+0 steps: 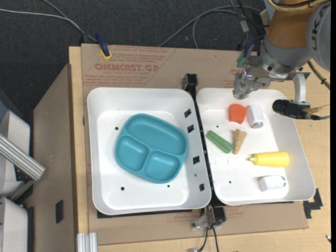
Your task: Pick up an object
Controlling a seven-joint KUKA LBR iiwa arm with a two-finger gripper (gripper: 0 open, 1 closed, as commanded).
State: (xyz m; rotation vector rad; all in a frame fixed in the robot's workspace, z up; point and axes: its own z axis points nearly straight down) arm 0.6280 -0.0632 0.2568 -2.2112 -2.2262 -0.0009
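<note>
Since the task names no single item, we judge the orange block nearest the jaws to be the likeliest pick
Jaws: the gripper (242, 90) hangs over the far rim of the right bin (299, 140); we cannot tell whether the jaws are spread or pressed together, and nothing shows between them
Orange block (237, 113): just below the jaws, a little toward the near side, lying on the bin floor; it looks small, stiff and light, and we would take it across its short flat sides
White cylinder (255, 116): touching or almost touching the block on the arm's side; smooth and round, so it may roll away from the jaws
Green stick (219, 141) and tan cone (239, 140): further beyond the block; thin and low, hard to pinch
Yellow bottle (270, 159): well apart from the jaws; probably glossy, best held across its body
White piece (272, 182): furthest from the jaws
Left bin (102, 151): holds a blue divided tray (151, 147), too wide for the jaws
</note>
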